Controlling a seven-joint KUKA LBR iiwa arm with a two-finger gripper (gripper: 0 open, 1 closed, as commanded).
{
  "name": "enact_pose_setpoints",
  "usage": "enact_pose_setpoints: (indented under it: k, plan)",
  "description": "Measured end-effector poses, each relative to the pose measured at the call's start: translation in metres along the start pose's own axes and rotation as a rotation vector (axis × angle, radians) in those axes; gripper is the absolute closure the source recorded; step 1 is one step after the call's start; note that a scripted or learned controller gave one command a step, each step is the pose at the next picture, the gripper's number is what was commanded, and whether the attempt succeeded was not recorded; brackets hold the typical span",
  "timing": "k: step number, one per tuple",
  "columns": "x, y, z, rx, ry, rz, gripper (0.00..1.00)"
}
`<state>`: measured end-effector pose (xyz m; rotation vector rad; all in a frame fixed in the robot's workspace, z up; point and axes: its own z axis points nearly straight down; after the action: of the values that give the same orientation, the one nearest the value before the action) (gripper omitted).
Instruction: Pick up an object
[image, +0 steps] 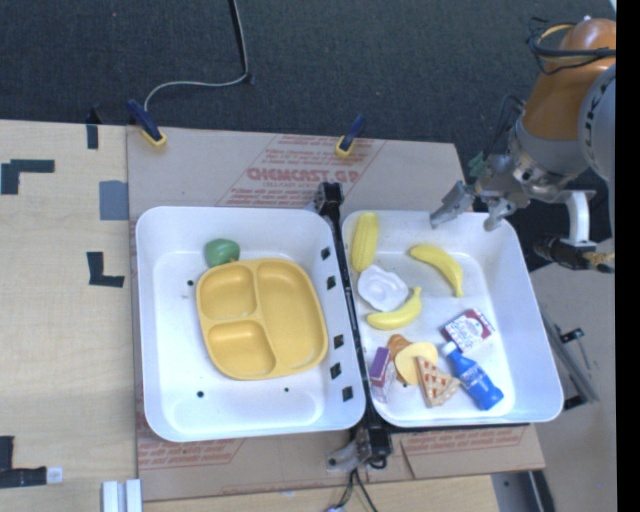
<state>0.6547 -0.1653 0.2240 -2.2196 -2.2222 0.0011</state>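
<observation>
While nothing is held yet, a curved yellow plastic banana (439, 266) lies just below the spread, empty fingers of the grey two-finger gripper (470, 212). It looks light, rigid and smooth; its narrow middle seems the safest grasp, inside the right white bin (532, 300).

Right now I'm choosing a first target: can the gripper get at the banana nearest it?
Probably yes. The gripper hovers open at the right bin's top edge, and the banana lies apart from its neighbours, uncovered.
</observation>
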Motion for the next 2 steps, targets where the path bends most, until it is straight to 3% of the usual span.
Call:
enact_pose_setpoints:
  k: [1,2]
  plan:
    - [-0.012,0.013,0.113,0.003,-0.001,0.001,0.00]
    - [0.030,0.014,0.138,-0.002,-0.002,-0.001,0.00]
